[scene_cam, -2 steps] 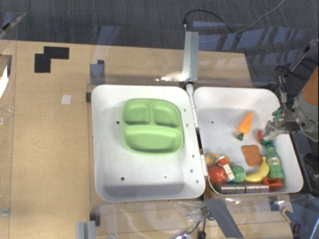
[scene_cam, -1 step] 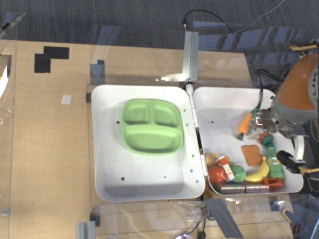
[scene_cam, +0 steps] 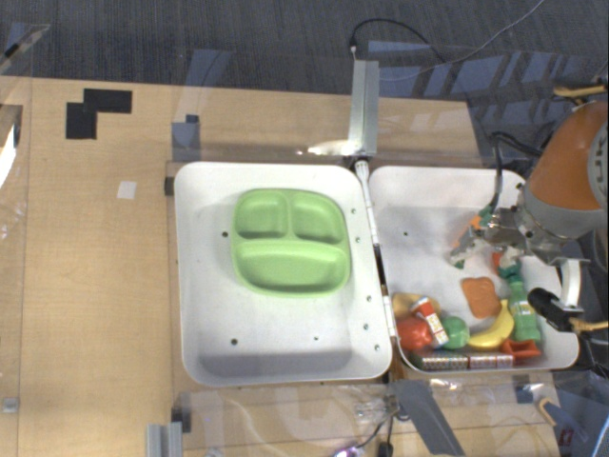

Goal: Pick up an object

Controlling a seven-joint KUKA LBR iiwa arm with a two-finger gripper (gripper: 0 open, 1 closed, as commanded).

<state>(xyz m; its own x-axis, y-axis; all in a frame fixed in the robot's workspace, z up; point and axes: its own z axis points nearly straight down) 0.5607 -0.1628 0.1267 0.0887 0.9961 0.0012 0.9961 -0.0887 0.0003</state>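
a pale wooden desk (scene_cam: 86,284) is carrying two white bins under dark carpet (scene_cam: 190,17) at the top. the claw (scene_cam: 479,239) is hovering at right; i cannot tell its state. toy food (scene_cam: 466,327) is lying at lower right; a green tray (scene_cam: 290,241) is sitting at centre.

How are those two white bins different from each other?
The left bin holds one thing, a green divided plate, lying flat near its middle; the right bin holds a jumble of small toy foods, among them a banana, heaped at its near edge. The gripper hangs over the right bin, not the left bin. Both are shallow, white and round-cornered.
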